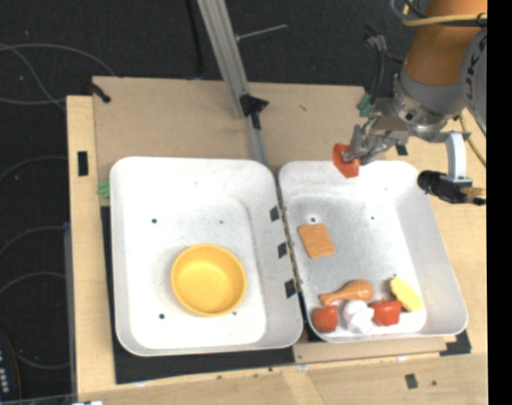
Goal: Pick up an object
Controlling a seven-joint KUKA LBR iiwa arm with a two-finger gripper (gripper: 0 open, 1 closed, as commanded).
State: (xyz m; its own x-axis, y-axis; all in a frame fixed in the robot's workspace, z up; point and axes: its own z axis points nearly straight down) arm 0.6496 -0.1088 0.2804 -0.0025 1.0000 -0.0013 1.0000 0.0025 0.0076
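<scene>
- The wooden bench (180,108) bears two shallow white plastic bins side by side, with a grey metal post (226,45) rising at a slant from its far edge.
- The left white bin (146,192) holds a round yellow bowl (208,278) near its front centre.
- The right white bin (407,218) holds a cluster of small items along its front wall and one item apart, nearer its middle.
- The grey KUKA arm with the orange band (437,49) reaches in from the right, above the right bin's far rim.
- The two-finger gripper (353,153) hangs over that far rim, its fingers closed on a small red block (347,162) held clear of the bin floor.
- An orange-brown flat rectangular piece (316,241) lies alone near the right bin's left wall.
- In the front cluster lie a tan drumstick-shaped toy (348,293), a yellow oval piece (406,294), a red rounded item (326,317), a white lump (357,317) and a red chunk (387,312), close together or touching.
</scene>
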